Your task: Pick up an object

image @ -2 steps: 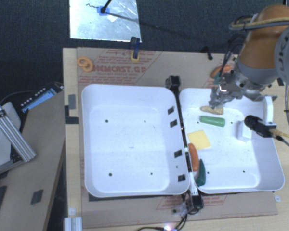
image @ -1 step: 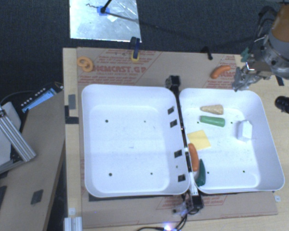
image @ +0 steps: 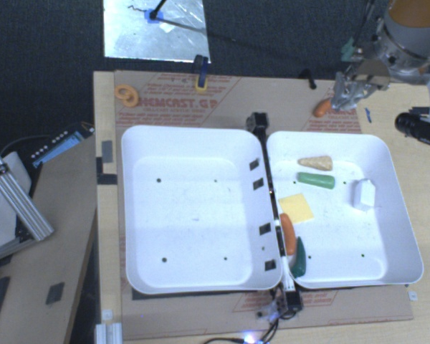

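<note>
Tool (image: 346, 99) sits beyond the right white bin (image: 398, 185), beside a small orange piece (image: 322, 108) on the brown cardboard-topped desk (image: 287, 95); grip state: cannot tell. Dark carpet floor (image: 43, 49), foil sheet (image: 155, 18) behind.

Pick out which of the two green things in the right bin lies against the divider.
The dark green piece at the right bin's near-left corner, beside the orange carrot-like piece. The other green piece lies farther back, away from the divider, just below the tan piece.

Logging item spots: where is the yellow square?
The yellow square lies in the right bin, near its left wall, below the green block and above the orange piece.
</note>
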Robot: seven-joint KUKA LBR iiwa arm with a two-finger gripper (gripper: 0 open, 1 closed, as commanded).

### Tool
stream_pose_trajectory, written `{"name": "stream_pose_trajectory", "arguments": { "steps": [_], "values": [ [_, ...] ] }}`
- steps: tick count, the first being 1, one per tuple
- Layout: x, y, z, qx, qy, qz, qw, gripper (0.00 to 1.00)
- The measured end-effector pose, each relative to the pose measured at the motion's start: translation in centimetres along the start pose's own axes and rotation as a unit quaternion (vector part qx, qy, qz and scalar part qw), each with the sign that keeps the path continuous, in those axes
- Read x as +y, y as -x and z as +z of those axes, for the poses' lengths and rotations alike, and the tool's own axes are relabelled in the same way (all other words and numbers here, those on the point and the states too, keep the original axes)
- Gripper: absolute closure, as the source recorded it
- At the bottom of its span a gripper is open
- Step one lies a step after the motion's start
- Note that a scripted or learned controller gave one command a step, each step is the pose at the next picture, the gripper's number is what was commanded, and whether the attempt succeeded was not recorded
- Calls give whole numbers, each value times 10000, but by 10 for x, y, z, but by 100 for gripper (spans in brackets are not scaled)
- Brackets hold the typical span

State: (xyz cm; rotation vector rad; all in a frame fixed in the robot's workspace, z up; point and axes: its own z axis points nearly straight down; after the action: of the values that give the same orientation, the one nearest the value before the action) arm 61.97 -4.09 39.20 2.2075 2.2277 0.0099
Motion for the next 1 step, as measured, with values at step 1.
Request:
{"name": "stream_pose_trajectory", "arguments": {
  "steps": [1],
  "values": [
    [-1, -72, -44, 8, -5, -11, 10000, 100]
  ]
}}
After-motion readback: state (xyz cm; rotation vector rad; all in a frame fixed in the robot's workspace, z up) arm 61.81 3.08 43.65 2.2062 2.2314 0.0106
